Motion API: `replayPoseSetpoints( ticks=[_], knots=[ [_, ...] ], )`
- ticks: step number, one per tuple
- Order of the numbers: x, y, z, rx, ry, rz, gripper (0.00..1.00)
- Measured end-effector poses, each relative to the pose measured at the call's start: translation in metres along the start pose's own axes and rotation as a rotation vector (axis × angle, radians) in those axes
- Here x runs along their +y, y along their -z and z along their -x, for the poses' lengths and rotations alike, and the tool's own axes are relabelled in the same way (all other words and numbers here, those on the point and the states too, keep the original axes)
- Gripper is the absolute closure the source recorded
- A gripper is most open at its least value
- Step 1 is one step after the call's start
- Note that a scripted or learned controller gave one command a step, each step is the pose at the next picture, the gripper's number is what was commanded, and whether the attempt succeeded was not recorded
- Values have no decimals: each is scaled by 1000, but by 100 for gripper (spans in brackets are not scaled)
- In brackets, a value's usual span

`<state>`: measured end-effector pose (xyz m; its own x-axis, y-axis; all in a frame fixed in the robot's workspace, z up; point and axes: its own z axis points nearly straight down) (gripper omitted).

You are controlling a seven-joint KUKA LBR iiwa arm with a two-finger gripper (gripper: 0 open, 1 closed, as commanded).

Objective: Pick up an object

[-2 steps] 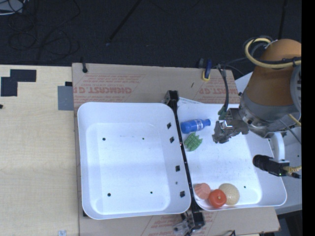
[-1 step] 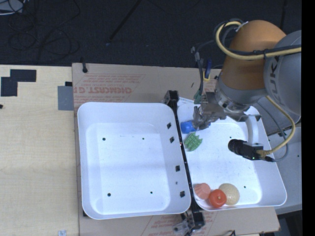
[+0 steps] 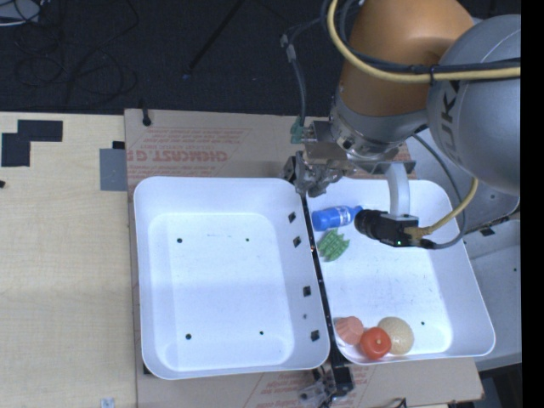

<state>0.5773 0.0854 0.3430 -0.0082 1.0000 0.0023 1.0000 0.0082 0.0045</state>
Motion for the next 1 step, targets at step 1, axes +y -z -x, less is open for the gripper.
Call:
replayPoseSetpoints(
  ticks=[1],
  knots=[
    [45,155,57,-5,-11,13,100]
  ],
)
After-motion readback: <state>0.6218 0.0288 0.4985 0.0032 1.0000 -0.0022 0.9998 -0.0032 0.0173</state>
